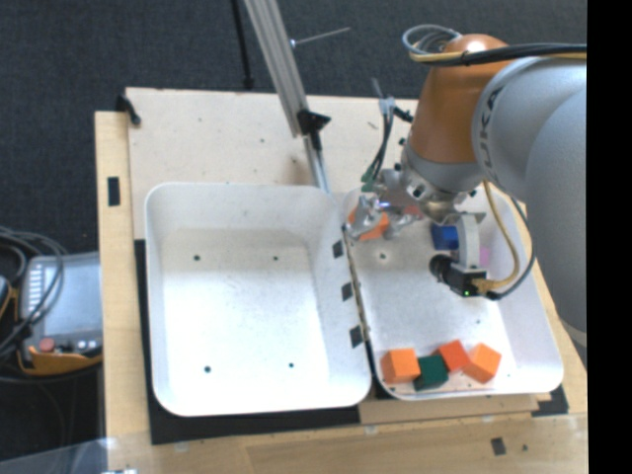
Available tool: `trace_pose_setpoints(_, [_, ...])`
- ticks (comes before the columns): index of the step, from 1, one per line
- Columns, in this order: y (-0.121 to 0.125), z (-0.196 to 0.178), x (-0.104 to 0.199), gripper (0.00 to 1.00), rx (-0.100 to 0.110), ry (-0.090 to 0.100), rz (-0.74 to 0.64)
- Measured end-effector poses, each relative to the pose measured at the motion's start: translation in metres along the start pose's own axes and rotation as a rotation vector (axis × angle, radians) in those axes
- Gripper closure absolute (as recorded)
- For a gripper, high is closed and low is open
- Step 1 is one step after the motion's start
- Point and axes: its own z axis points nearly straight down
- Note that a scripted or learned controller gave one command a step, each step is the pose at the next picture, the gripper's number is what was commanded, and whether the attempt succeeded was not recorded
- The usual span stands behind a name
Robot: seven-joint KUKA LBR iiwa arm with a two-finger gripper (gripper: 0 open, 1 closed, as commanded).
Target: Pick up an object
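Note:
My gripper [379, 219] hangs over the far left corner of the right bin [523, 304], close to the wall shared with the left bin. A small orange block [371, 228] sits between its fingers, and the gripper is shut on it. Along the right bin's near edge lies a row of blocks: an orange one [400, 364], a dark green one [432, 370] and two more orange ones [453, 355] [483, 361]. A blue block [446, 235] and a pink piece [484, 255] lie under the wrist, partly hidden by it.
The left bin [163, 265] is a white tray beside the right one. A slanted metal pole [281, 62] rises behind the bins. A cable with a black connector [456, 276] loops down from the wrist.

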Motion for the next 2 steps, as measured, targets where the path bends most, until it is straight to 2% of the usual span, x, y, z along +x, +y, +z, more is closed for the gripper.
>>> trace_pose_setpoints(1, [0.008,0.003,0.045,1.0,-0.001,0.0,0.0])
trace_pose_setpoints(2, [0.018,-0.014,0.103,1.0,0.0,0.002,-0.002])
